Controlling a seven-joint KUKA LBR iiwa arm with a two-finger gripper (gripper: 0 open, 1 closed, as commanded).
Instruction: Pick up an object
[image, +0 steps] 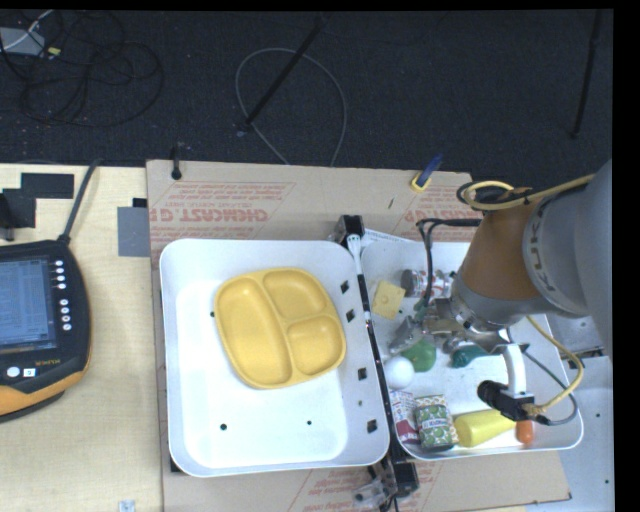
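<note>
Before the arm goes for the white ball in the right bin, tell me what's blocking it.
Nothing lies over the white ball. It is crowded, though: the green object sits right beside it on the gripper side, and the bin divider runs along its other side.

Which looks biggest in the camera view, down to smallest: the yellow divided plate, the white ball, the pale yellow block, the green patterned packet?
1. Yellow divided plate, by far.
2. Green patterned packet.
3. Pale yellow block and white ball: too alike to rank.

Arm (520, 265) reaches over right bin (570, 425); yellow divided plate (280, 325) lies in left bin (190, 400).
</note>
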